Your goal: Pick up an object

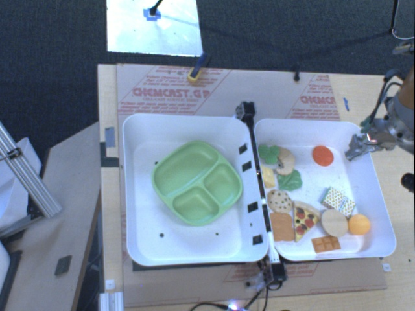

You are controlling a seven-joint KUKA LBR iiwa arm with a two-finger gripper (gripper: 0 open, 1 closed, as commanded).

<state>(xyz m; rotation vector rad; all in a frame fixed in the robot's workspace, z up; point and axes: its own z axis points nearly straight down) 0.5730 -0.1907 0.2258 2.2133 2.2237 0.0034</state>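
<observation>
The right bin [376,193] holds several toy foods: a red-orange tomato slice [322,155], green leafy pieces [289,179], a chocolate-chip cookie [280,201], a toast square [283,226], a pizza slice [303,220], a patterned wrapped block [339,201], a tan round disc [334,223], an orange ball [359,224] and a brown waffle piece [325,243]. My gripper [358,148] hangs at the bin's upper right rim, to the right of the tomato slice, with nothing seen between its fingers.
The left bin [139,238] holds a green divided plate [197,183]. A black divider with clips [254,180] runs between the bins. A white sheet [154,18] lies on the dark floor behind the bench.
</observation>
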